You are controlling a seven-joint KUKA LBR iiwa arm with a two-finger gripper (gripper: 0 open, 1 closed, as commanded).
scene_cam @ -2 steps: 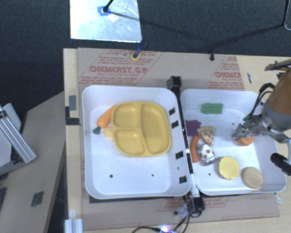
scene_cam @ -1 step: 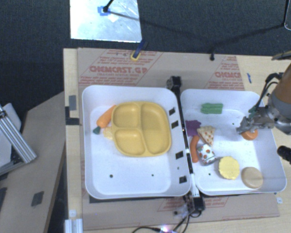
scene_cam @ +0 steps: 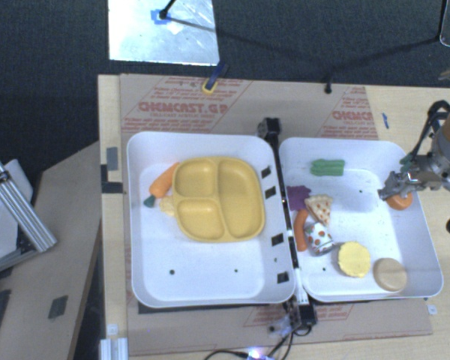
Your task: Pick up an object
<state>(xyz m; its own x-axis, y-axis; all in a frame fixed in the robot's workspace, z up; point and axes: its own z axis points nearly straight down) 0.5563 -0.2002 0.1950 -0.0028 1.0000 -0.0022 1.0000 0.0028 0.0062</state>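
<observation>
My gripper (scene_cam: 397, 190) reaches in over the right bin (scene_cam: 424, 276), close to its right wall. A small orange object (scene_cam: 399, 199) shows at the fingertips, pinched between them and partly covered by them. In the same bin lie a green piece (scene_cam: 327, 167), a purple piece (scene_cam: 298, 196), a pizza-like wedge (scene_cam: 319, 208), an orange-red stick (scene_cam: 301, 229), a spotted red and white item (scene_cam: 320, 239), a yellow disc (scene_cam: 354, 259) and a tan disc (scene_cam: 391, 274).
The left bin (scene_cam: 146, 276) holds a yellow divided plate (scene_cam: 214, 199), with a toy carrot (scene_cam: 163, 180) and a small pale yellow piece (scene_cam: 167, 205) at its left side. A black hinge strip (scene_cam: 281, 216) runs between the bins.
</observation>
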